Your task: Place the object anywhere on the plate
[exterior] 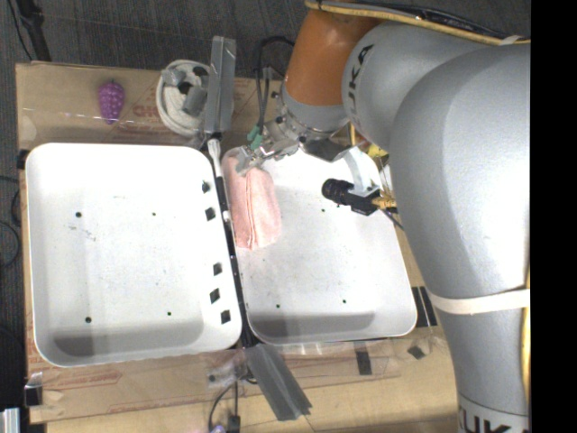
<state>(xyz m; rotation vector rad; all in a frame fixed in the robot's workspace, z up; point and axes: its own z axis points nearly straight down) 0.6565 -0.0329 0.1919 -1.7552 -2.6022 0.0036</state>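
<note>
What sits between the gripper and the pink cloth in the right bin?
Nothing visible does. The gripper is right at the top end of the pink cloth, which lies along the right bin's left wall. I can't make out a plate.

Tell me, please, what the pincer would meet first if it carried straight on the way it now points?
Probably the pink cloth: the pincer points down at its upper end in the right bin. Depth is hard to judge from above.

Soft pink cloth (251, 207), smooth white bins (117, 242)
</note>
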